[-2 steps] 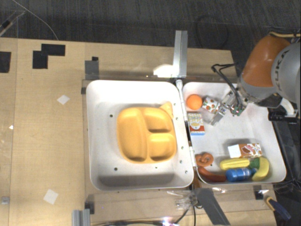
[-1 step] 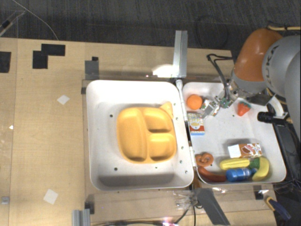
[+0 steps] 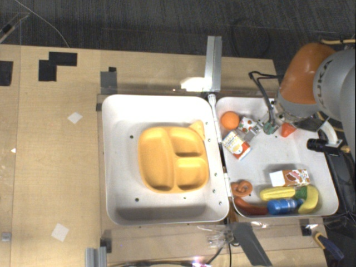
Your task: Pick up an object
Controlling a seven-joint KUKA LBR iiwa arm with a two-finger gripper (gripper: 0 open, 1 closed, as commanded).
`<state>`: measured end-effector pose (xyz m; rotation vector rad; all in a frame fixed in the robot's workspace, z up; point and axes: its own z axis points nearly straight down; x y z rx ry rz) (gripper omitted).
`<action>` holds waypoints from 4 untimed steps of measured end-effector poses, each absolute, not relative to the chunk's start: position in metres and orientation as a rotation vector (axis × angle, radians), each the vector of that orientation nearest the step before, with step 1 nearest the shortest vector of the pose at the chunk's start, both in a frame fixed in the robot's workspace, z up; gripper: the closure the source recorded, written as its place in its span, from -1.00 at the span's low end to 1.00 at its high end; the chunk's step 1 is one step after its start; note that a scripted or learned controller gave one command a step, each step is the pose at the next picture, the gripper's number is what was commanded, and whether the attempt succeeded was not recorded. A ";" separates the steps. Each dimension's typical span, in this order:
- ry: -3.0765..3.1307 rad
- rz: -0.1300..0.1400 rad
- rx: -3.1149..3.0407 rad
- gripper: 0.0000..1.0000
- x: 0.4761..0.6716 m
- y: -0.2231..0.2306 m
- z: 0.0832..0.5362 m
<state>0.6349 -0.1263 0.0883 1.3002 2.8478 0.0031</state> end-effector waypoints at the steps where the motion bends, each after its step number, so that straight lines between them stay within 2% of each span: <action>1: 2.844 0.006 1.285 1.00 0.638 -0.125 0.103; 2: 2.978 0.005 0.969 1.00 0.576 -0.077 0.188; 3: 2.980 0.004 0.971 -1.00 0.575 -0.077 0.186; 4: 2.777 0.002 1.462 -1.00 0.609 -0.112 0.120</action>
